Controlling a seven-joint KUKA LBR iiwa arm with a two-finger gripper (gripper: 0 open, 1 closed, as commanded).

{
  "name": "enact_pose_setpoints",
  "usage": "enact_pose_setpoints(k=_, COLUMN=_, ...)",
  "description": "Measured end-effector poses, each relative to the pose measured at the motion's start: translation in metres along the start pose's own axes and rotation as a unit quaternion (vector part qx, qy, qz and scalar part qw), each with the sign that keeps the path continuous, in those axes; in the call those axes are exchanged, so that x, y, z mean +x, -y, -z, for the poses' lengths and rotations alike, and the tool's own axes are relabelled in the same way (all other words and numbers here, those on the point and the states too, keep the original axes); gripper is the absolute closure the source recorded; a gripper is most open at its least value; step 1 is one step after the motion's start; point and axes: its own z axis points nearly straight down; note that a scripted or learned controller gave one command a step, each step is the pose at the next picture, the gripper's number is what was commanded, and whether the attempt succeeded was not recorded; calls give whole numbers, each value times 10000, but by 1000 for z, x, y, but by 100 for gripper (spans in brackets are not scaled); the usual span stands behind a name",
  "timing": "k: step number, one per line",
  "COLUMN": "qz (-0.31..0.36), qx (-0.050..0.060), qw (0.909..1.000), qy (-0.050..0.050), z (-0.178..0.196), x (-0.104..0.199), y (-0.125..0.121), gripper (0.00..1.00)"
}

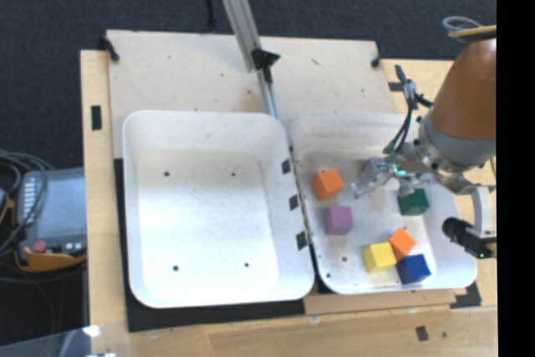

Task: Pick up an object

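The right bin (334, 138) holds several small blocks: an orange cube (328, 183), a purple cube (338, 219), a green block (412, 201), a yellow cube (379, 256), a smaller orange block (403, 242) and a blue cube (413, 268). My gripper (374, 176) hangs over the middle of this bin, right of the orange cube and left of the green block. The arm (464, 104) with its orange band comes in from the right. I see nothing between the fingers, and their spread is unclear.
The left bin (209, 205) lies beside the right one. A slanted metal pole (238, 8) rises from the back between the bins. A grey device with cables (46, 217) sits off the bench at left.
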Motion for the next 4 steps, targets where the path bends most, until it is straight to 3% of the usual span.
enact_pose_setpoints(k=1, qz=-10, qx=36, qw=10000, qy=9, z=-61, x=-5, y=6, gripper=0)
enact_pose_setpoints(k=2, qz=12, qx=-55, qw=10000, qy=14, z=-102, x=-12, y=3, gripper=0)
enact_pose_setpoints(k=3, qz=3, qx=-93, qw=10000, qy=20, z=-107, x=-12, y=-1, gripper=0)
enact_pose_setpoints(k=4, qz=-51, qx=-134, qw=9999, qy=23, z=-95, x=-14, y=-3, gripper=100)
